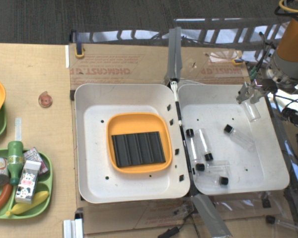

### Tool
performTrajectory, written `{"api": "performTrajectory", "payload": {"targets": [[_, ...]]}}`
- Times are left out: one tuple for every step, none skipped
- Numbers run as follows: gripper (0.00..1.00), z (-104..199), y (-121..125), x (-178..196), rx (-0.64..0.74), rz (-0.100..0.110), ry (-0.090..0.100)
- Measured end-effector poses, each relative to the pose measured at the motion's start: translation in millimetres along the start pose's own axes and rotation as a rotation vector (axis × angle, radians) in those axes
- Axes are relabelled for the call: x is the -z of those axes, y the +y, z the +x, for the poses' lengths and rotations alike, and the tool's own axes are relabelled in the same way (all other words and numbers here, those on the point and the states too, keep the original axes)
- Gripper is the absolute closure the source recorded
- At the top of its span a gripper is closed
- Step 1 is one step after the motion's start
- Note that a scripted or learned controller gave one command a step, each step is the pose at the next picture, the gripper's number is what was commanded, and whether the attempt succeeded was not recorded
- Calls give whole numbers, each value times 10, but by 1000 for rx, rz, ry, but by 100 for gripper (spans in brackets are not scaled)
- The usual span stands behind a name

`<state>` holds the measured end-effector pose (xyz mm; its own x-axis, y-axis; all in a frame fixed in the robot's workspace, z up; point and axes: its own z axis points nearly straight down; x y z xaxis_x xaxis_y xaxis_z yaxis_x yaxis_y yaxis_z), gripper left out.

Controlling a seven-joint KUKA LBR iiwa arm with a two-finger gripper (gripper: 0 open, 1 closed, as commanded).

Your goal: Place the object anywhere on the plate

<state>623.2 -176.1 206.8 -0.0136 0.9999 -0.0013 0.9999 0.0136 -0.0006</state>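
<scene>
Since the orange plate (139, 123) sits in the left bin (89, 148) to receive, it carries one dark ridged mat (139, 148). Right of the plate, clear vials (202, 143) lie loose in the right bin (268, 182); five black caps can be counted. Farther right of the plate, the gripper (249, 94) hangs over one vial (252, 111); whether it grips cannot be told.
</scene>
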Motion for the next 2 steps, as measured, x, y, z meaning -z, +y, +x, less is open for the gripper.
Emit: {"api": "performTrajectory", "payload": {"targets": [[100, -361, 291, 62, 239, -2, -1], [100, -473, 355, 1205, 431, -2, -2]]}}
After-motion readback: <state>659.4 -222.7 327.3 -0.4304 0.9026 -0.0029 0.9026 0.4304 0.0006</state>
